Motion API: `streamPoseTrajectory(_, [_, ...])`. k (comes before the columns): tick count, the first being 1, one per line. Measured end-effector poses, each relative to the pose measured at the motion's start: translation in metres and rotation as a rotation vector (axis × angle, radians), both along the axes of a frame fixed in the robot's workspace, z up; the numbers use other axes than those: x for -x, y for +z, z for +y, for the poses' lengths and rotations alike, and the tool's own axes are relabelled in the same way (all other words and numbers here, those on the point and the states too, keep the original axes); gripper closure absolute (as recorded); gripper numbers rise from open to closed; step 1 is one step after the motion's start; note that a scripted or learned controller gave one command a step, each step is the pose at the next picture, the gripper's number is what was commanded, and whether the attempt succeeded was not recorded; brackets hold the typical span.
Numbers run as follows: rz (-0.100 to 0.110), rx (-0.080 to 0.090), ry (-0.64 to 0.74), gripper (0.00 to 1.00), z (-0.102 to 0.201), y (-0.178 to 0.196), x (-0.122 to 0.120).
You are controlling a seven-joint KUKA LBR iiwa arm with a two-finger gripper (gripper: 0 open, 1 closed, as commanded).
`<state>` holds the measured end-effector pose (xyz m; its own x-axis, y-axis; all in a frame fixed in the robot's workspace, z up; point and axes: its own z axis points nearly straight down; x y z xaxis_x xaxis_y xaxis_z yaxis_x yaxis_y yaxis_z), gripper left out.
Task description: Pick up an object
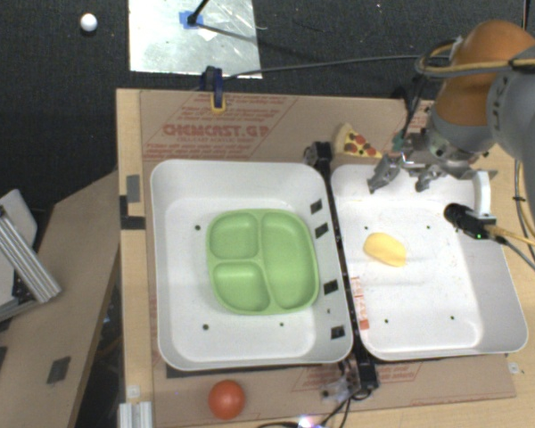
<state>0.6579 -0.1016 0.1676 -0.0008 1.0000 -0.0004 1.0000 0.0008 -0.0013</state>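
Claw (pixel 403 176): fingers spread wide, holding nothing, over right bin's (pixel 495 324) far edge.
Advice: centre above yellow lemon-like object (pixel 386 249), then descend.

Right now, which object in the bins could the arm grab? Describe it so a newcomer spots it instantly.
Find the two white bins; take the right bin, where the arm reaches in. Near its middle lies a small yellow lump, below the claw. It is the one loose yellow item there; the left bin holds a green divided tray.
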Motion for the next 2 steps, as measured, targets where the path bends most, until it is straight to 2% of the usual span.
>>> streamPoseTrajectory(1, [0.000, -0.001, 0.004, 0.00, 0.008, -0.045, -0.002])
streamPoseTrajectory(2, [-0.006, 0.000, 0.005, 1.00, 0.008, -0.031, -0.004])
